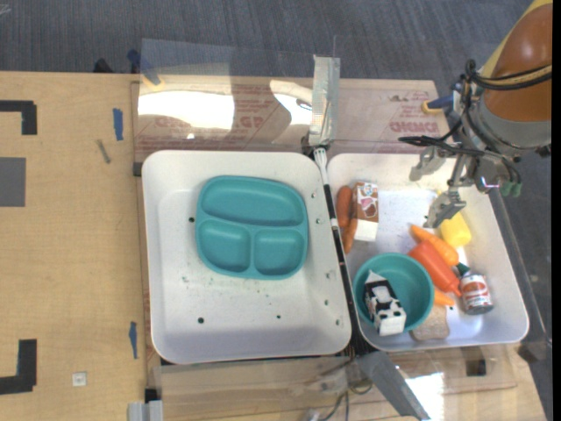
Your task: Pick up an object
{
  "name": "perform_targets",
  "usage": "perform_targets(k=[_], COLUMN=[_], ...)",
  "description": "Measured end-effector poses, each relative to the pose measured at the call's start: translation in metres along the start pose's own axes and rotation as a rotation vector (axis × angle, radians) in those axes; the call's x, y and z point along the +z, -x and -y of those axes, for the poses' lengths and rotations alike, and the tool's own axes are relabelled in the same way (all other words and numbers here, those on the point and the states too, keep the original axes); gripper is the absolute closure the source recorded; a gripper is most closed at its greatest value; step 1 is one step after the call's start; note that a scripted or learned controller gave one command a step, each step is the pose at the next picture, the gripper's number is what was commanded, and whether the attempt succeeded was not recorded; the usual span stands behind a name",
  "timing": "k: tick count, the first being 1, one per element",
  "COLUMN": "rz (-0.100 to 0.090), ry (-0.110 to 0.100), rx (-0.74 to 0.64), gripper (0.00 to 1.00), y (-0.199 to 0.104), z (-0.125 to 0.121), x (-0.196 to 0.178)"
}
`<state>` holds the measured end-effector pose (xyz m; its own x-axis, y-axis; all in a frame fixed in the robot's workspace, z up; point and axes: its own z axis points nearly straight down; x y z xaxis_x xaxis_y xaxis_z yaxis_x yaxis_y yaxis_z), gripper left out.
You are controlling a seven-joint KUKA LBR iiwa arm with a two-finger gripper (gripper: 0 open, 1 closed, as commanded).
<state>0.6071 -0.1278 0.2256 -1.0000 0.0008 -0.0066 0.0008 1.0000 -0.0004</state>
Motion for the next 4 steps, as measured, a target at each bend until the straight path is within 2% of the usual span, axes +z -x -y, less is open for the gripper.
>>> perform_targets(k=[1, 2, 3, 4], rz=[0.025, 0.003, 0.011, 0.007], ry=[-0.005, -0.002, -0.002, -0.005], rx=[-0.128, -0.056, -0.061, -0.403], gripper=[0.00, 0.00, 1.00, 1.00], y=[0.023, -0.028, -0.025, -0.013], z=[-0.029, 0.008, 0.005, 0.077], x=[0.101, 0.134, 0.122, 0.010])
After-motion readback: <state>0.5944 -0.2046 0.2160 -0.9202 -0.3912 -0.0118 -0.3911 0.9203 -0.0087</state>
